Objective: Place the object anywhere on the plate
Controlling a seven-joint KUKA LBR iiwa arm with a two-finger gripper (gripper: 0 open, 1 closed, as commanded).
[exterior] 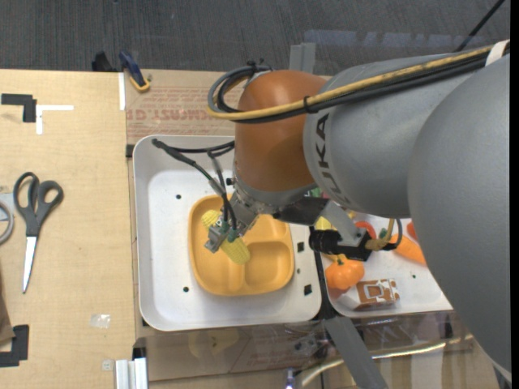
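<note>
Corn cob [237, 252], yellow and knobbly, lies slanted from upper left to lower right on the glossy yellow divided plate [272, 272] in the left white bin [162, 298]. My gripper [220, 235] sits at the cob's upper end; whether it clamps, I cannot tell. Orange toys [342, 274] fill the right bin [422, 297].

grey arm [389, 136] reaches leftward, gripper [223, 235] pointing down.

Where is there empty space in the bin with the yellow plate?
The left white bin has bare floor left of and above the yellow plate. The plate's right compartment looks bare. Its middle is crowded: the gripper over the yellow corn.
</note>
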